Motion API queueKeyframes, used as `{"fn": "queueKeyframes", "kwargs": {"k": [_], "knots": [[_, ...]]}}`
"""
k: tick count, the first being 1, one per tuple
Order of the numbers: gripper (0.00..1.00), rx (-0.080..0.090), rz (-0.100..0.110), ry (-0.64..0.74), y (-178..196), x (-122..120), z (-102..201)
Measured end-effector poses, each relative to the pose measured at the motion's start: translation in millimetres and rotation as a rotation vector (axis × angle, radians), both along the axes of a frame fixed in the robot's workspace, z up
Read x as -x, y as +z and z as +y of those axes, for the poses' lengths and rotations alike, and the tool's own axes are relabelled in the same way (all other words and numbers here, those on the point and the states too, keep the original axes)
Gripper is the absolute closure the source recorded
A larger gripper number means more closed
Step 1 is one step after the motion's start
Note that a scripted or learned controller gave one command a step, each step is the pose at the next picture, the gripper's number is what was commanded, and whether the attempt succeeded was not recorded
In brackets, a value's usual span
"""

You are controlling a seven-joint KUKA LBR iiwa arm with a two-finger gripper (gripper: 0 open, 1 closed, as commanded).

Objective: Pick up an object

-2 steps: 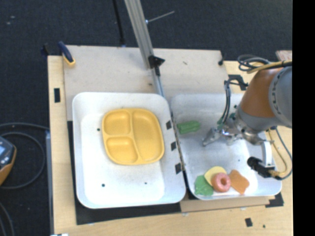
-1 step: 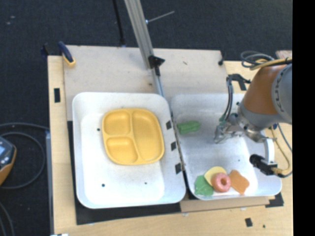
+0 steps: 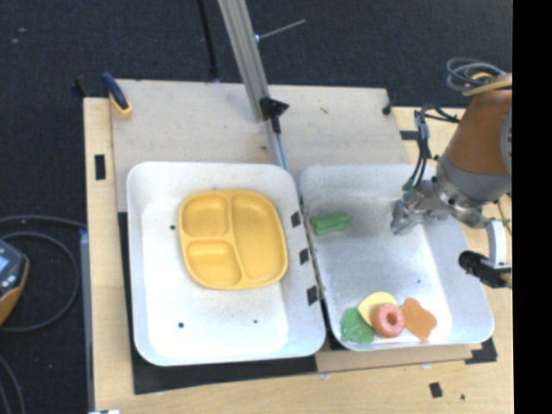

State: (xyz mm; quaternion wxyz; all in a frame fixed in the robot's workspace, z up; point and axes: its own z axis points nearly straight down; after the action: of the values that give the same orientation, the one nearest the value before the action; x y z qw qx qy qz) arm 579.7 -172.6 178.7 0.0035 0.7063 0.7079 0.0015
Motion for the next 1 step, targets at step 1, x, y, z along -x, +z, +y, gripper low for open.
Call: {"fn": "queueKeyframes", "kwargs": {"k": [1], "knots": [[1.0, 0.0, 0.0, 0.001, 45.9, -1.5, -1.6]]}}
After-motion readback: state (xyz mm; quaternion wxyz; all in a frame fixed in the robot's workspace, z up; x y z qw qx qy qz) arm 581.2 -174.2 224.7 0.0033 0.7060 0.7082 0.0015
